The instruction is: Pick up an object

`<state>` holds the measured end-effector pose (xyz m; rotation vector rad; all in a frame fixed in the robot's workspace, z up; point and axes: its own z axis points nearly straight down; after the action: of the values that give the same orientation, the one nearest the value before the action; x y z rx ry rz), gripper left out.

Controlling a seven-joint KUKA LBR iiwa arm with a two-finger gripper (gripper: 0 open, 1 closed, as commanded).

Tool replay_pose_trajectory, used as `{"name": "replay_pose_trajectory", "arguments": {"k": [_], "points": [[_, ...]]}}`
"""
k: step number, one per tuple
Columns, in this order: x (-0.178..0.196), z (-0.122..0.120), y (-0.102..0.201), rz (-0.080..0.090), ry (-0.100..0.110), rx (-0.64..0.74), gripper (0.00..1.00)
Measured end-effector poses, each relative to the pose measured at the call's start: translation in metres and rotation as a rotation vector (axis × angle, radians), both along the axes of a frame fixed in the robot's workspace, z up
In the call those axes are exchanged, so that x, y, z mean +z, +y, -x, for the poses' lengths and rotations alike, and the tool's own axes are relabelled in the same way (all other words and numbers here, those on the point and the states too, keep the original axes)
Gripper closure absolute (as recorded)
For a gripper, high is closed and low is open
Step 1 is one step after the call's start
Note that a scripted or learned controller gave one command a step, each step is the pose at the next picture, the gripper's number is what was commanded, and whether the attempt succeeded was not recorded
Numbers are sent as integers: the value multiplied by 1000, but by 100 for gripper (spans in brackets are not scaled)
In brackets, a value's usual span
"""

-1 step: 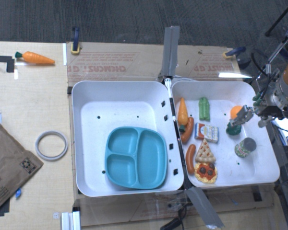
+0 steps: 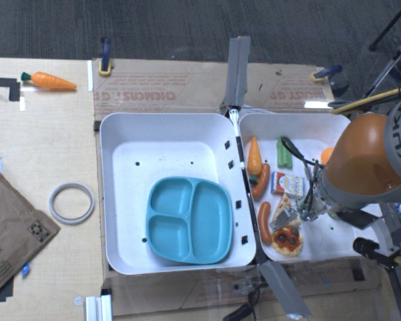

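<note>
Claw [image 2: 306, 209] sits low in the right bin [image 2: 307, 127], under the orange band of the arm [image 2: 364, 156], which comes in from the right and covers that bin's right half. Whether the claw is released or clenched cannot be told from this view (its tip is dark and partly hidden by the wrist). It hangs just above a silvery packet [image 2: 283, 214], close enough that contact cannot be ruled in or out.

Right bin contents, left side: a carrot [image 2: 254, 156] standing lengthwise near the dividing wall, a sausage [image 2: 261, 180] just below it, a second sausage [image 2: 264, 222] lower down. A green piece [image 2: 284, 152] lies right of the carrot. A small carton [image 2: 289, 183] lies between the green piece and the silvery packet. A pizza slice [image 2: 287, 241] lies at the near end, touching or nearly touching the packet. A bit of an orange item [image 2: 327, 155] peeks out by the arm's edge.

Left bin [image 2: 120, 179] holds a blue divided plate [image 2: 190, 219], three compartments, set toward the near right corner.

On the bench [image 2: 40, 132], left of the bins: a second carrot [image 2: 48, 81] at the far edge, a roll of tape [image 2: 71, 202], and a brown cardboard box [image 2: 10, 233] at the left margin.
</note>
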<state>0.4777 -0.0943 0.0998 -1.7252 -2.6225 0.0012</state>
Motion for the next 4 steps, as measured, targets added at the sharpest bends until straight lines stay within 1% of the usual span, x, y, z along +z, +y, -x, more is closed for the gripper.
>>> {"name": "replay_pose_trajectory", "arguments": {"k": [1,2,3,4], "points": [[91,-50,27,2,-2,-96,0],[-9,-42,-10,2,0,-216,0],[0,-42,-10,2,0,-219,100],[21,-44,-81,3,-3,-292,100]]}}
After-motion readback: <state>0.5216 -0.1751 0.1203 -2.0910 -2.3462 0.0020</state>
